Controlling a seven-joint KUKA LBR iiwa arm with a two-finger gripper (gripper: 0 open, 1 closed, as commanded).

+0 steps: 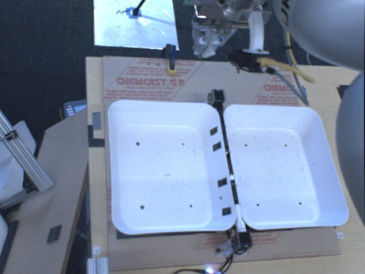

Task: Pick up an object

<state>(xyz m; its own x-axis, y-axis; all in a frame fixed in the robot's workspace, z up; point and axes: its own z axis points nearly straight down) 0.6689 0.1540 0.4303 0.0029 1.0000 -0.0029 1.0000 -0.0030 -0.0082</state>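
1. The surface (96, 198) is a light wooden board. It carries a brown sheet (148, 81) with red printing, and the two bins stand on this sheet.
2. The arm (319, 16) is grey and comes in from the right. Its large rounded body covers the far right corner of the surface and hangs over the right edge.
3. The left bin (165, 176) is white and shallow. It stands on the left half of the sheet, and its bare floor has small dark dots near the four corners.
4. The right bin (279, 176) is the same kind. It touches the left bin along one shared rim, which runs from the far edge to the near edge of the sheet.
5. A shiny square plate (134, 16) lies on the dark floor beyond the far left corner of the surface.
6. The fingers (206, 44) hang beyond the far edge of the surface, about in line with the shared rim and well apart from both bins. They are blurred, so I cannot tell how far open they are or if they hold something.
7. A yellow cable (285, 67) runs from the wrist over the far edge, towards the right.
8. A blue and yellow clamp (170, 59) stands at the far edge, behind the left bin.
9. Small black clips (217, 147) sit along the shared rim.
10. For the object to pick up, I cannot tell where it lies, which way its long axis points, or how it stands relative to the fingers.
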